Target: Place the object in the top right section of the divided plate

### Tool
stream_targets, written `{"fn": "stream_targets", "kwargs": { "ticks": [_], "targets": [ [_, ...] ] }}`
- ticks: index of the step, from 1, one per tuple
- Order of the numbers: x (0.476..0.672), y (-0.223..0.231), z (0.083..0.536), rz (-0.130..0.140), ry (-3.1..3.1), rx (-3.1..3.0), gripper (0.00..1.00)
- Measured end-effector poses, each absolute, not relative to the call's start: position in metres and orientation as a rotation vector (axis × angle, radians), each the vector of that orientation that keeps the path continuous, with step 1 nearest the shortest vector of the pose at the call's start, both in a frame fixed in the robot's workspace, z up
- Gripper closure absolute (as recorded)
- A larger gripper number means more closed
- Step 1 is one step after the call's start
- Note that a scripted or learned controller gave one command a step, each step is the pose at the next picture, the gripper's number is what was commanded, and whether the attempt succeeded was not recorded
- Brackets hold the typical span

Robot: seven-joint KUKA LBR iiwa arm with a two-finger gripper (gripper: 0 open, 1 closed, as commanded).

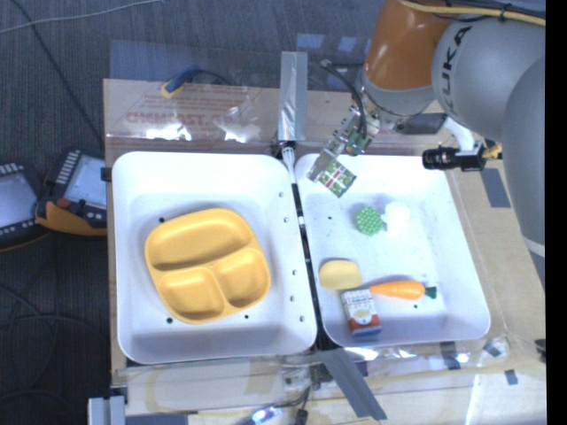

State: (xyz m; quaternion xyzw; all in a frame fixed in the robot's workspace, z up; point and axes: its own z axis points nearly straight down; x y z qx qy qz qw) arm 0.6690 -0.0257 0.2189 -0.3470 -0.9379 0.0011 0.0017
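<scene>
A yellow divided plate [206, 262] lies in the left bin [133, 184], with one long section at the far side and two smaller ones at the near side. The right bin [461, 237] holds a green knobbly ball [369, 220], a white lump [397, 216], a pale yellow rounded piece [339, 274], an orange carrot [399, 289] and a small red-and-white carton [361, 312]. My gripper [335, 175] hangs over the far left corner of the right bin, up and to the left of the green ball. No object shows in it.
A ridge between the two bins [301, 237] runs front to back just left of the gripper. A black-and-orange device [62, 193] sits off the bench at the left. Cables cross the dark floor behind.
</scene>
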Motion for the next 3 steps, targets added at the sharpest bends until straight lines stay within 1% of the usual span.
{"fn": "stream_targets", "kwargs": {
  "ticks": [1, 2, 3],
  "targets": [
    [0.654, 0.055, 0.180, 0.001, -3.077, -0.612, 1.00],
    [0.647, 0.100, 0.181, -0.007, -3.074, 0.639, 1.00],
    [0.669, 0.132, 0.196, -0.009, -2.949, 1.082, 1.00]
  ]
}}
